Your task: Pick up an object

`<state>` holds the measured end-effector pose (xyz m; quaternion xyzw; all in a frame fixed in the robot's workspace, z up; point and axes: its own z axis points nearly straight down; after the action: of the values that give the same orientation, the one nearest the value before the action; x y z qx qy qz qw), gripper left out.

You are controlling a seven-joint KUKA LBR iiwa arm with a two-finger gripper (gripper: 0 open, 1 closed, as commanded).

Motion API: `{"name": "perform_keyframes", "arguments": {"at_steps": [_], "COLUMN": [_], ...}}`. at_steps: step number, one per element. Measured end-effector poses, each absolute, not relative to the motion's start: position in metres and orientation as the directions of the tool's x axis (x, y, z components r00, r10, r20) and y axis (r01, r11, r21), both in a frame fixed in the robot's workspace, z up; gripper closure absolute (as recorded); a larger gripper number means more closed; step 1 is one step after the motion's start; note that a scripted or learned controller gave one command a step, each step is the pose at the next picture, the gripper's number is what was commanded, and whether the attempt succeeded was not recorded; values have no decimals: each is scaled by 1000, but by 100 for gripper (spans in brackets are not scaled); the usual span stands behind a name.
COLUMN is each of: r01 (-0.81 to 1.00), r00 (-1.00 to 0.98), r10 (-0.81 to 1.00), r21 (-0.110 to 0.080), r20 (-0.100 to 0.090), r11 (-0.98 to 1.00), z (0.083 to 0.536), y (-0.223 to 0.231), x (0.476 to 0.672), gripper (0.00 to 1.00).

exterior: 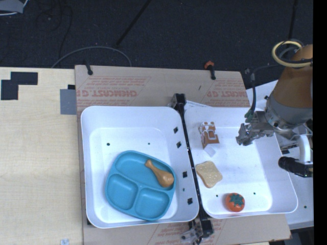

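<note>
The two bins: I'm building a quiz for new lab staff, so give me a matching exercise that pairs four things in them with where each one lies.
Things:
1. drumstick
2. tomato
3. bread slice
4. gingerbread house

Places:
A. right bin, near its front edge
B. on the blue tray in the left bin
C. right bin, toward the back, beside the divider
D. right bin, about midway back, near the divider

Pairs: 1-B, 2-A, 3-D, 4-C
</note>
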<state>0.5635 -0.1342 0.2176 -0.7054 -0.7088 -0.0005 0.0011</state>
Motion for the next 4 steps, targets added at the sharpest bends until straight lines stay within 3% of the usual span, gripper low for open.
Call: {"name": "perform_keyframes", "arguments": {"at_steps": [2, 4], "r01": [1000, 1000], "r00": [-5, -4], "r10": [1000, 1000], "r21": [-2, -2], "r20": [2, 1], "r11": [5, 4], "z": [209, 207], "y": [-38, 52], "x": [604, 624], "gripper": [100, 100]}}
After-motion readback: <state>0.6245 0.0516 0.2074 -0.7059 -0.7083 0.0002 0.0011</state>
